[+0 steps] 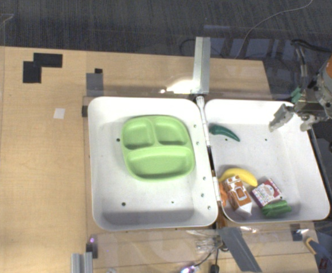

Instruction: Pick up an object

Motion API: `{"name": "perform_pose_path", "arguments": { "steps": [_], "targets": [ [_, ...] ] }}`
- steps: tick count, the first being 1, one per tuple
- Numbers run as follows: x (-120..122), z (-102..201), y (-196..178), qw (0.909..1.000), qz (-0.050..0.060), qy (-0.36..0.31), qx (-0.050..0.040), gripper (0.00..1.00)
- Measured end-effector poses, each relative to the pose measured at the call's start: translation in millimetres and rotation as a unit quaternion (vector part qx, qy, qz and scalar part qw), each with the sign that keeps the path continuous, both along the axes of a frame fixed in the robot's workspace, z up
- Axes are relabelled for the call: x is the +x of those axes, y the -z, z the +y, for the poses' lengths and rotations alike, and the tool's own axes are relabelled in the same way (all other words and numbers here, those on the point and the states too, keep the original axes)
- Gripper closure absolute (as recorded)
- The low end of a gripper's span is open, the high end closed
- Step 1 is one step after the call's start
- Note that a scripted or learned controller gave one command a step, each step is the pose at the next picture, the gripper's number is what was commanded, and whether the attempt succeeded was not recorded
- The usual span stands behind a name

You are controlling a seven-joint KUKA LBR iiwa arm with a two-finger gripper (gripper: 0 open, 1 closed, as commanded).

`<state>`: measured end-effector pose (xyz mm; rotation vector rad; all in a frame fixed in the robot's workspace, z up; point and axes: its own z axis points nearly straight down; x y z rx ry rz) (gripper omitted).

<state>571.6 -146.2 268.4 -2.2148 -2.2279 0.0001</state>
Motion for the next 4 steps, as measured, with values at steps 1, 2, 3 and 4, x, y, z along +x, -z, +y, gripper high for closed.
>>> {"name": "perform_pose_path", "arguments": {
  "steps": [1,2,3,4],
  "targets": [
    [-62,7,104,0.9899,0.000,-0.142,0.0003,0.00],
    [-51,48,174,0.9907,-0.005,-0.136,-0.0013,0.00],
    [-48,51,165,0.9905,-0.005,-0.138,0.0014,1.00],
    [-49,124,58,0.9886,-0.002,-0.151,-0.0002,1.00]
  ]
}}
